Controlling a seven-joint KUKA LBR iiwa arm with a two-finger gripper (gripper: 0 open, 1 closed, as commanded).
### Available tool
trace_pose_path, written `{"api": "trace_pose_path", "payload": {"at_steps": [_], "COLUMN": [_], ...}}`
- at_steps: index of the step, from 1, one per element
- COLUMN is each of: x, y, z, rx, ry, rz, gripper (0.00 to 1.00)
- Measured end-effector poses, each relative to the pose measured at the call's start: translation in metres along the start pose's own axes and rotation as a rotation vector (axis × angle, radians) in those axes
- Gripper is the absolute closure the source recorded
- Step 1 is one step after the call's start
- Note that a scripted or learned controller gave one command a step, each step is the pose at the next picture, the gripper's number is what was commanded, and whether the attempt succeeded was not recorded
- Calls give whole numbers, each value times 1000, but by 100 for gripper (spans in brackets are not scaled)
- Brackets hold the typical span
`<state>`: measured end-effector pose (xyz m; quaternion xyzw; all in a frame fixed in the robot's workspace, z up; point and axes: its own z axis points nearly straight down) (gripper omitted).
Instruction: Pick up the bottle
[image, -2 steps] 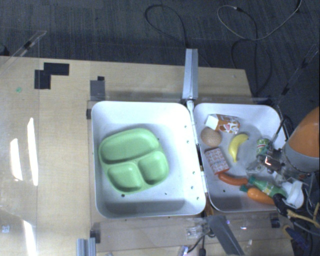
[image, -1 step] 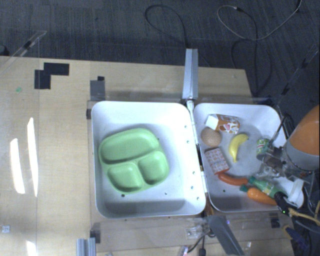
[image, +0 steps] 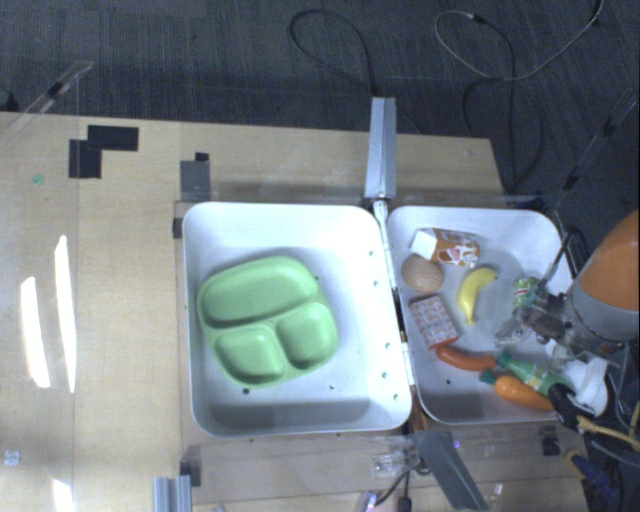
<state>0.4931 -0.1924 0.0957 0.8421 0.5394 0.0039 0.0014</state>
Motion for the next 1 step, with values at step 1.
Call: {"api": "trace_pose_path", "payload": {"at_steps": [1], "x": [-2], "y": [-1], "z": [8], "rx": [3], "ry": [4], "rz": [100], "gripper": [0]}}
